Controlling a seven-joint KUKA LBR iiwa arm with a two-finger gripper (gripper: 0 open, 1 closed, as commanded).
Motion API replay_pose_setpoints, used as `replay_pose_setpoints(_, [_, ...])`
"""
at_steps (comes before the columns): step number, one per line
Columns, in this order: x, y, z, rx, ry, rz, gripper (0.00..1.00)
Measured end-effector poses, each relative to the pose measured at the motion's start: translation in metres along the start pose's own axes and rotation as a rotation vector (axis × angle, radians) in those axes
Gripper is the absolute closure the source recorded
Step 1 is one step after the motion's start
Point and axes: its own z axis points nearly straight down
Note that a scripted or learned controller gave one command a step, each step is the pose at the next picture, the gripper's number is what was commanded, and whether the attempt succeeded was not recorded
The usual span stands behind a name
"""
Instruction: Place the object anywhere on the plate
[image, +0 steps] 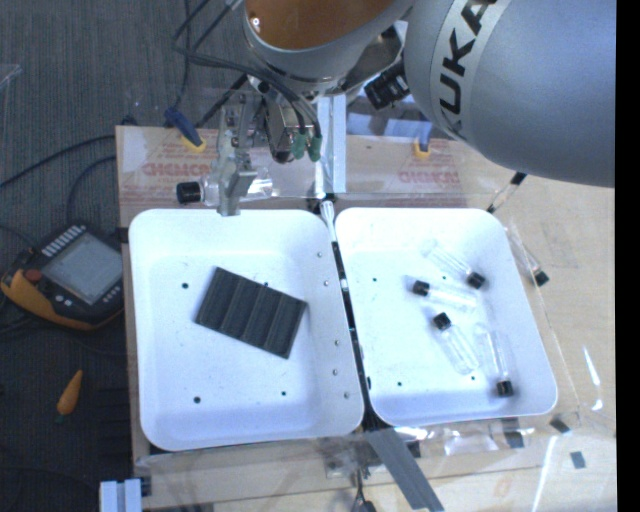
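The gripper (232, 190) is hung above the left bin's (160, 400) upper edge, fingers pressed together on nothing, while vials (455, 300) are left in the right bin (520, 390), away from the dark ribbed plate (250, 311).

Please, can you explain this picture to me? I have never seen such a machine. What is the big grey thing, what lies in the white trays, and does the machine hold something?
The big grey shape at the top is a robot arm with an orange band. The camera is fixed above the bench and looks down at a slant, so the arm appears very large. Its end effector, the part that grasps, hangs above the back edge of the left bin. I see nothing held in it.

In the left bin lies a dark ridged plate, flat and a little turned. In the right bin lie several small clear vials with black caps, scattered. Beside the bench, on the left, rests a handheld control unit.
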Motion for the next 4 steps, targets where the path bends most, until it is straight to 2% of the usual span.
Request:
replay_pose_setpoints(1, [0.081,0.009,0.089,-0.001,0.004,-0.255,1.0])
replay_pose_setpoints(2, [0.005,0.0,0.056,-0.001,0.001,-0.292,1.0])
replay_pose_setpoints(3, [-0.004,0.0,0.098,-0.005,0.003,-0.884,1.0])
replay_pose_setpoints(4, [-0.051,-0.014,0.103,-0.006,-0.001,-1.174,1.0])
